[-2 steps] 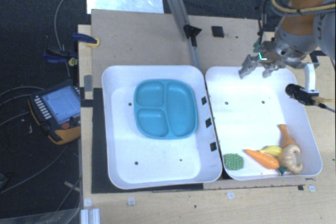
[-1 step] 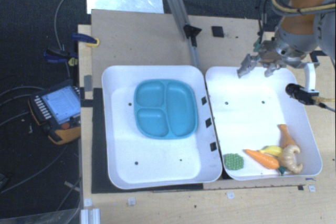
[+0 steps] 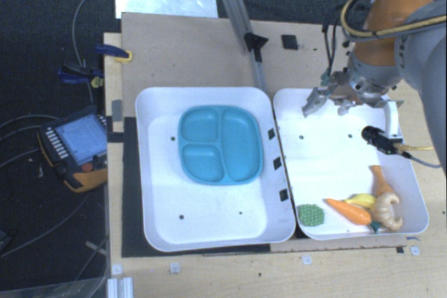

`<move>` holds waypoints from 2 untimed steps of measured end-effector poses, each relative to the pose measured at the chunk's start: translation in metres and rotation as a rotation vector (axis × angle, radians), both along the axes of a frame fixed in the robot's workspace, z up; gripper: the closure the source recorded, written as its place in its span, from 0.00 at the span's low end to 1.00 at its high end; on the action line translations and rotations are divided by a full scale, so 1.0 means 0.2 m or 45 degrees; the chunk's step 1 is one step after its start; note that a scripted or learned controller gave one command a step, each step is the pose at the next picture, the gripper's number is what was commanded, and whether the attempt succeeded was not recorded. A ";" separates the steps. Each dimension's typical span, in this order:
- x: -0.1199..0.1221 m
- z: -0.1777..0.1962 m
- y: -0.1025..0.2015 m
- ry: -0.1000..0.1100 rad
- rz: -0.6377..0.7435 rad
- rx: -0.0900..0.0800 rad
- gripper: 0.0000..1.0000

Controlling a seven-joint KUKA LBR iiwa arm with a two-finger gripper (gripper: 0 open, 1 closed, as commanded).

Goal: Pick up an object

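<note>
A: Where is the grey arm with the orange band now?

B: It reaches in from the right, and its jaws [image 3: 328, 100] hang over the far part of the right shallow white plastic bin [image 3: 335, 150], near its upper left corner. Nothing is between them. I cannot tell if they stand wide or narrow; the picture is too small there.

A: And the things to pick up?

B: They lie together in the near right corner of this same bin, well apart from the jaws. There is a small green bumpy round toy [image 3: 311, 214] beside the left wall, then an orange carrot-shaped toy [image 3: 347, 211] lying flat to its right. Just behind the carrot is a small yellow piece [image 3: 361, 199]; its shape I cannot name. At the far right lies a pale beige curved toy [image 3: 388, 210], touching an orange-brown piece [image 3: 380, 181] that points away from the corner.

A: What is in the left bin?

B: The left shallow white plastic bin [image 3: 160, 220] holds a light blue plastic plate with three compartments [image 3: 221, 144], lying flat in its far half. Both bins sit side by side on the light brown counter [image 3: 181, 52].
</note>
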State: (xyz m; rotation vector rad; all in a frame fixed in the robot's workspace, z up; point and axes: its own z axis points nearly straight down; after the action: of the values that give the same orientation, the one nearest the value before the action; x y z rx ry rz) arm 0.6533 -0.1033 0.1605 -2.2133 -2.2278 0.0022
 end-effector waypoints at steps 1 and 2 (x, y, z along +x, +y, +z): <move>0.04 -0.27 -0.04 0.000 -0.005 -0.001 0.00; 0.04 -0.38 -0.04 -0.004 -0.004 -0.001 0.00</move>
State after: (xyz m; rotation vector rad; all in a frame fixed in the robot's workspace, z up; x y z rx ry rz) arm 0.6613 -0.1103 0.0843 -2.2191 -2.2260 0.0002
